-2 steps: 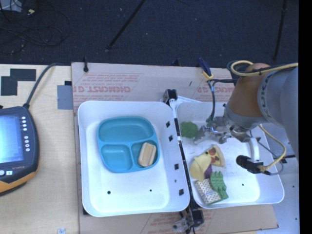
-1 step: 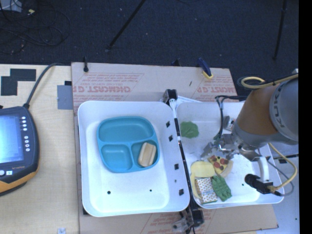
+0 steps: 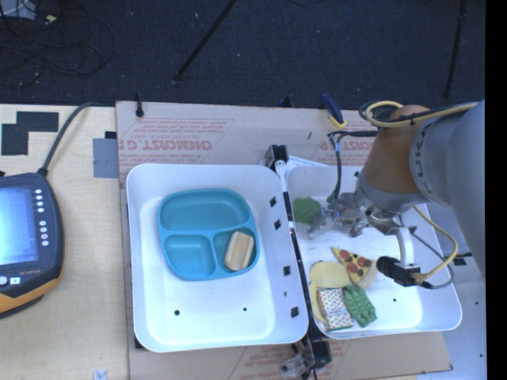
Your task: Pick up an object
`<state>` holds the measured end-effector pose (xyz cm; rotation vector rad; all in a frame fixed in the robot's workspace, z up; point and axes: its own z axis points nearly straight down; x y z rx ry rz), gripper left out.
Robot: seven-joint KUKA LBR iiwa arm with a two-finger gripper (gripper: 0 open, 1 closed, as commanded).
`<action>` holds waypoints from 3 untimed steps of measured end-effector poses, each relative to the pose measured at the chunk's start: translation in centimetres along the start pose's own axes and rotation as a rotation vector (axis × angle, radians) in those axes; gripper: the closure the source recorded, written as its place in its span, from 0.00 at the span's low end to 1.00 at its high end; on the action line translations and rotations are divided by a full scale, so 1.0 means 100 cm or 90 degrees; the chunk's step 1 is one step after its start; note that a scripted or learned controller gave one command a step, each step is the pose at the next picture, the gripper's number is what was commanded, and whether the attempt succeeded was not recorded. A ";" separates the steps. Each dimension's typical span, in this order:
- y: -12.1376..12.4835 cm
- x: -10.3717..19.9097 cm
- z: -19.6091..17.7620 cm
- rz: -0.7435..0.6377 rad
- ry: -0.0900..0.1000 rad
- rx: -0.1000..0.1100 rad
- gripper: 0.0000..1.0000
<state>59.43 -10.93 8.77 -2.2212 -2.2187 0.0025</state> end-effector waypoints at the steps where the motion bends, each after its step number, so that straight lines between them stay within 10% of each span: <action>1: -0.040 -0.040 0.000 -0.003 0.001 -0.001 0.00; 2: -0.006 -0.003 0.000 0.000 0.000 0.000 0.00; 3: -0.056 -0.031 -0.001 -0.001 0.000 -0.002 0.00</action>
